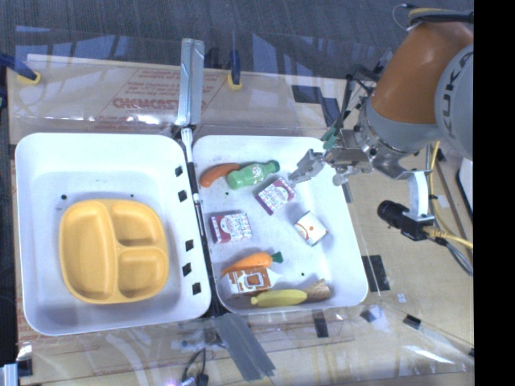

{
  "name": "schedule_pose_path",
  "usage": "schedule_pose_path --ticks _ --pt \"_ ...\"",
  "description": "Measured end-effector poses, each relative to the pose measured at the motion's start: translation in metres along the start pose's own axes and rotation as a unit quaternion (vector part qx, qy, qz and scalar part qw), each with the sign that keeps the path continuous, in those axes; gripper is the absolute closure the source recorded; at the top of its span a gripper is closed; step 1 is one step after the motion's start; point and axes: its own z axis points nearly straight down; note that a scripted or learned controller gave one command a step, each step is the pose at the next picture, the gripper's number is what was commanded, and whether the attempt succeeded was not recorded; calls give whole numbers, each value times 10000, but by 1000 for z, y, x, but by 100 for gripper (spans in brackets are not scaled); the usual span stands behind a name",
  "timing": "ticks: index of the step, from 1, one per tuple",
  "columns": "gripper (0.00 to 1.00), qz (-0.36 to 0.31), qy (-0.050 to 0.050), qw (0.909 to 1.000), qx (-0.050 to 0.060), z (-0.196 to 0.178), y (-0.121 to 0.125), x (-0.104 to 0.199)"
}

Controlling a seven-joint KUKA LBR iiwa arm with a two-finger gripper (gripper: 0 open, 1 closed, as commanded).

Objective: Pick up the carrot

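Carrot point(251, 260) lies well away from the pincer point(310, 165), down toward the near end of the right bin point(342, 240), with its green top pointing right. It rests just above a small carton point(248, 280) and a banana point(279, 297), and a dark red packet point(230, 227) sits between it and the pincer's end of the bin. Nothing of the task looks done: the carrot sits on the bin floor, apart from the arm, so the reach, the descent and the grasp are all left.

The pincer hangs over the far right part of the same bin, tips pointing left. Nearest to it are another red packet point(274, 195), just below and left, and a green bottle point(251, 173) further left, with an orange sausage-like piece point(217, 174) beyond that. A white box point(310, 228) lies below it. Nothing shows between the tips, but at this angle whether they are spread or closed cannot be told.
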Motion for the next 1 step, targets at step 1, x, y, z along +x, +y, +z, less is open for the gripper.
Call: schedule_pose_path --ticks 1 --pt "0 391 7 9992 15 140 -59 38"
